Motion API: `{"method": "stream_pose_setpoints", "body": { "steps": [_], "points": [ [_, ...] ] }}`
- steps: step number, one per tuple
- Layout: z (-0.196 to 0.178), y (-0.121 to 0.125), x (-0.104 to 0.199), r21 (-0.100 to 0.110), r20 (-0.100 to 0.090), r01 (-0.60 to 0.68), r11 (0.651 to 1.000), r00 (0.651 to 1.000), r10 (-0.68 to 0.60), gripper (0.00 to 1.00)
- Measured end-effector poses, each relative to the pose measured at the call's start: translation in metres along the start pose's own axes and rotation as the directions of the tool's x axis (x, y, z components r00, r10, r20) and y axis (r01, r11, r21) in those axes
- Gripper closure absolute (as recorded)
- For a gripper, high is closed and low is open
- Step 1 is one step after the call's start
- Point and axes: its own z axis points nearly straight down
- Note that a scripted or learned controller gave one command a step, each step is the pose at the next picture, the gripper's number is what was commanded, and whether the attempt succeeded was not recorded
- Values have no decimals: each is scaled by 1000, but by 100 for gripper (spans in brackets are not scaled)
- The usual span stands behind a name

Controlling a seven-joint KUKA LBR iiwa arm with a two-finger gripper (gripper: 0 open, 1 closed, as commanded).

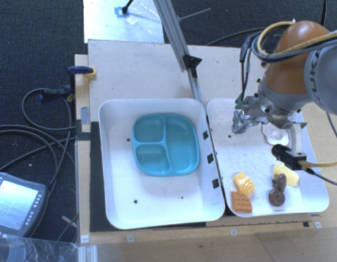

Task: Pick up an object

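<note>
The right bin (226,146) holds several small food toys along its near side. A yellow ridged piece (244,183) lies above an orange waffle-like square (241,202). To their right, a brown lumpy piece (277,192) rests just below a pale yellow block (286,174). My gripper (240,122) hangs over the far left part of the right bin, well apart from all these pieces. Nothing shows in its grasp. The arm's grey and orange wrist (291,64) covers the bin's far right corner.
The left bin (114,162) carries a teal divided plate (165,144). A slanted metal pole (174,29) runs down to the rim between the bins. A black connector with a yellow cable (291,158) hangs from the arm over the right bin.
</note>
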Motion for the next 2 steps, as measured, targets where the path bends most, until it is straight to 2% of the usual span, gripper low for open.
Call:
{"method": "stream_pose_setpoints", "body": {
  "steps": [2],
  "points": [
    [-8, 2, 120, 0, 0, 0, 1000, 1000, 0, 100]
  ]
}}
